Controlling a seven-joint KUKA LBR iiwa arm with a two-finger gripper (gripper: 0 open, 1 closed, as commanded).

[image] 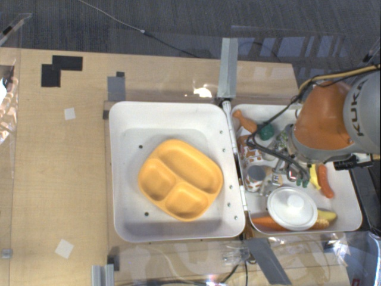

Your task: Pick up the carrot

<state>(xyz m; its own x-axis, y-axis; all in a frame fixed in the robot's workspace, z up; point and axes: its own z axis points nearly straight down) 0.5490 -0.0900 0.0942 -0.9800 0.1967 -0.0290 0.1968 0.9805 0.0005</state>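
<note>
An orange tapered carrot [245, 122] lies in the back left corner of the right bin [352, 218], with a green tip [266, 132] at its inner end. My gripper [284, 164] hangs low over the middle of that bin, below the arm's orange band [318, 119]. It sits to the front right of the carrot, among cluttered small items, and its tip is hard to make out against them. Nothing can be seen held in it.
The left bin [122, 177] holds a yellow divided plate [180, 178]. In the right bin a white round bowl [292, 207] stands at the front, beside a long orange piece [266, 223], a yellow banana [326, 217], a red-orange sausage [325, 181] and a small printed cup [255, 177].
</note>
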